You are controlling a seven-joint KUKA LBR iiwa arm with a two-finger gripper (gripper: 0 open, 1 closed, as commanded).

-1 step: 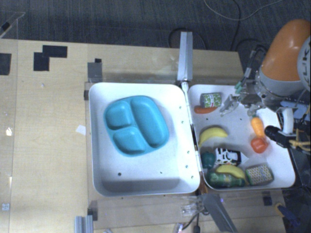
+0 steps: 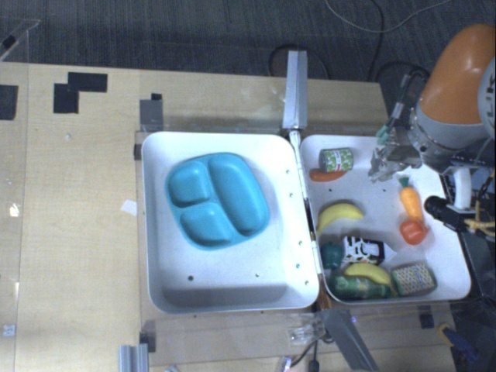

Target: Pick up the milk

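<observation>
The milk (image 2: pixel 363 249) is a small carton with a black-and-white cow pattern. It lies in the lower middle of the right bin (image 2: pixel 446 208), between two bananas. My gripper (image 2: pixel 385 166) hangs over the upper right part of that bin, well up and to the right of the milk and apart from it. The gripper has nothing visibly in it. A carrot (image 2: pixel 411 203) lies just below and right of the gripper.
Around the milk are a banana (image 2: pixel 339 214) above, another banana (image 2: pixel 366 272) below, a green item (image 2: pixel 355 287), a teal item (image 2: pixel 332 255) and a woven block (image 2: pixel 413 279). A green can (image 2: pixel 336 160) and a red fruit (image 2: pixel 414 232) also share this bin. The left bin (image 2: pixel 155 208) holds a blue divided plate (image 2: pixel 219 199).
</observation>
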